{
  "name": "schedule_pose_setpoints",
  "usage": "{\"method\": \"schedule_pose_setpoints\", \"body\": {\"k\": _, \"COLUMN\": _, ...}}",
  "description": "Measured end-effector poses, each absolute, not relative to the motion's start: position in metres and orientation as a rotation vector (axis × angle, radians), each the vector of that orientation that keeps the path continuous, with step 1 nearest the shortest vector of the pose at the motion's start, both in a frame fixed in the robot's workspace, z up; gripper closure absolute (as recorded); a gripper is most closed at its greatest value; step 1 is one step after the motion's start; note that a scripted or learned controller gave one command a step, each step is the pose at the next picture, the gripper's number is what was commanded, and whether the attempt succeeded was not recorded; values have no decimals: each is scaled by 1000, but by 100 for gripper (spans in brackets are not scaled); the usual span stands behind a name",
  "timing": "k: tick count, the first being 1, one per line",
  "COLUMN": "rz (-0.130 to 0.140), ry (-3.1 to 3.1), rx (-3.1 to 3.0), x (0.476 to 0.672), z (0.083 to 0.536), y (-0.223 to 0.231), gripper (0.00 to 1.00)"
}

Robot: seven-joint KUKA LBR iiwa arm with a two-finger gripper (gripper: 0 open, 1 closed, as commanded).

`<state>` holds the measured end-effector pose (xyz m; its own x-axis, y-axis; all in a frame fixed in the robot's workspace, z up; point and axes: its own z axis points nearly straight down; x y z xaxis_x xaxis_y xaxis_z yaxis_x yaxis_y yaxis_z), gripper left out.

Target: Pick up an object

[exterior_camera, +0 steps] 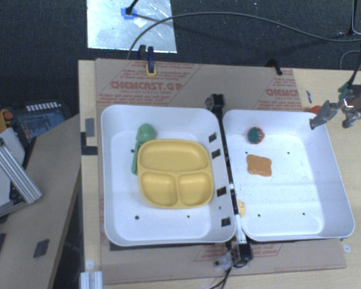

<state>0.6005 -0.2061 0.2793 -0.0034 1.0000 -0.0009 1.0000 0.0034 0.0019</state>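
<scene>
Claw (336,114) at the frame's right edge; we cannot tell its opening.
We see an orange piece (259,165) mid-frame in the right bin (325,221).

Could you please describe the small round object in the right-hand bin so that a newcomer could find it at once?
Start at the right white bin, the one nearer the gripper. Near its far left corner lies a small round ball, teal with an orange patch. Its one close neighbour, the flat orange piece just below, is squarish and plain orange.
</scene>
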Motion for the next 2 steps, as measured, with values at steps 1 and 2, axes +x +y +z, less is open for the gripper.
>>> {"method": "schedule_pose_setpoints", "body": {"k": 1, "rz": -1, "ry": 2228, "rx": 2217, "x": 599, "z": 225, "y": -196, "gripper": 0}}
{"method": "schedule_pose_setpoints", "body": {"k": 2, "rz": -2, "ry": 2225, "rx": 2221, "x": 599, "z": 163, "y": -198, "gripper": 0}}
